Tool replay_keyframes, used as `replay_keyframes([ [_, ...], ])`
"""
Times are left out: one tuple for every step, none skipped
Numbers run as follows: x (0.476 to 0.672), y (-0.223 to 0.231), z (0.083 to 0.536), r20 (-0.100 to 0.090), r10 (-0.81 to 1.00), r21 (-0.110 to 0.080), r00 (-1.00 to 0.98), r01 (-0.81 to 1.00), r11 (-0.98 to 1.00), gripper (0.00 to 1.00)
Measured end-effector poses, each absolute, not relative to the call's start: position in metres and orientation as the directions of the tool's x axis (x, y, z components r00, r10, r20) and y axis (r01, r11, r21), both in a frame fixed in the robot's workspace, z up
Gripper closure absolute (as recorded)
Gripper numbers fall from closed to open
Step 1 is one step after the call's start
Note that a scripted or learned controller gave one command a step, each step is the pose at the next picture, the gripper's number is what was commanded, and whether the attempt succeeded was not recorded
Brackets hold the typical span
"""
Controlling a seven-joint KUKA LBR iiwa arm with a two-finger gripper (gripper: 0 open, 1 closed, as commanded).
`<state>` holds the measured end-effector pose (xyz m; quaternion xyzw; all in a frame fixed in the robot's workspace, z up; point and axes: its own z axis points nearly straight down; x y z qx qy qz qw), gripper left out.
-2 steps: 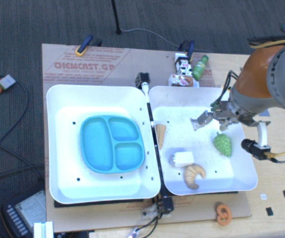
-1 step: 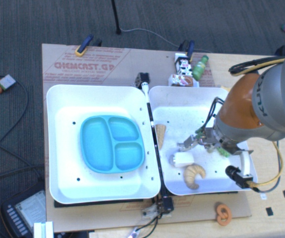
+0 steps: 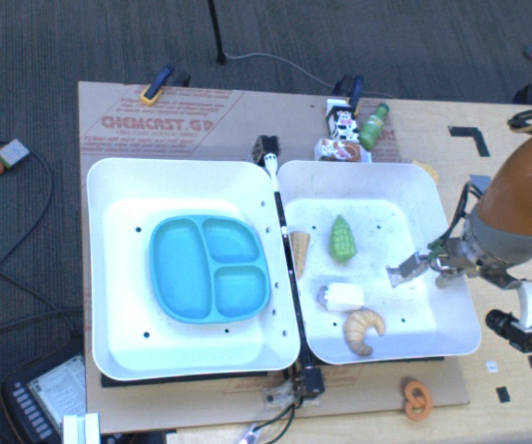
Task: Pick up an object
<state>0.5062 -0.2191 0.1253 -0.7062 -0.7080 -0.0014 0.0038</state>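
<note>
The right white bin [image 3: 432,185] holds several small objects. A green bumpy toy [image 3: 342,239] lies near its middle and a tan cone [image 3: 299,249] rests against its left wall. A white block [image 3: 343,295] sits lower down, with a tan croissant [image 3: 364,329] just below it. My gripper [image 3: 423,273] hangs over the bin's right side, open, with nothing between its fingers. It is well to the right of the white block and the croissant and touches neither. The left white bin [image 3: 117,178] holds a blue divided tray [image 3: 212,268].
A green bottle [image 3: 373,127] and a small printed box [image 3: 341,139] stand on the board behind the right bin. An orange ring [image 3: 417,398] lies on the board in front of it. Clamps [image 3: 159,82] sit at the board's back edge.
</note>
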Motion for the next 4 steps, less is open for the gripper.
replay_keyframes([
  [0.486,-0.165,0.088,-0.004,1.000,0.007,0.001,1.000,-0.001,0.00],
  [0.487,-0.166,0.098,-0.005,1.000,0.009,0.002,1.000,-0.002,1.00],
  [0.552,-0.095,0.181,0.000,1.000,0.001,-0.002,1.000,0.002,1.00],
  [0.487,-0.059,0.184,0.000,1.000,-0.003,0.000,1.000,0.000,1.00],
])
